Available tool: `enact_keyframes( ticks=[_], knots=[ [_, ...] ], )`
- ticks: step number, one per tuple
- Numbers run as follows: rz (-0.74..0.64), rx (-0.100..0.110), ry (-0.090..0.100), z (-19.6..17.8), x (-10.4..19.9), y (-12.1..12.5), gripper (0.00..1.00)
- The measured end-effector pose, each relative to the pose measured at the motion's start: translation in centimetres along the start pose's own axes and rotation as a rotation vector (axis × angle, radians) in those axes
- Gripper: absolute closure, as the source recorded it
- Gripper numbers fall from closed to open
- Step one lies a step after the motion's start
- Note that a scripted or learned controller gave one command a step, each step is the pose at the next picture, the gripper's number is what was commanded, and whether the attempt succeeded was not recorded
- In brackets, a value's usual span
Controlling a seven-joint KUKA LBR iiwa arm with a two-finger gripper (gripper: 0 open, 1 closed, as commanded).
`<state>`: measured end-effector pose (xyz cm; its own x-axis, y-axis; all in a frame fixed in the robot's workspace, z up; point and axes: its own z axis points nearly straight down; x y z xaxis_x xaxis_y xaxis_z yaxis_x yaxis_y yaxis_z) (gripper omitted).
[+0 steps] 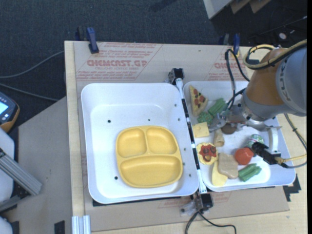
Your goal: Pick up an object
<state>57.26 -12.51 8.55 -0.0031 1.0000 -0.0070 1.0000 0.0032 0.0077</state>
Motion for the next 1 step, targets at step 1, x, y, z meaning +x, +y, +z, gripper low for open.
enact_keyframes(
  ticks=[1],
  knots=[
    [0.012, 0.012, 0.006, 0.09, -8.17, -5.06, 0.00]
  ],
)
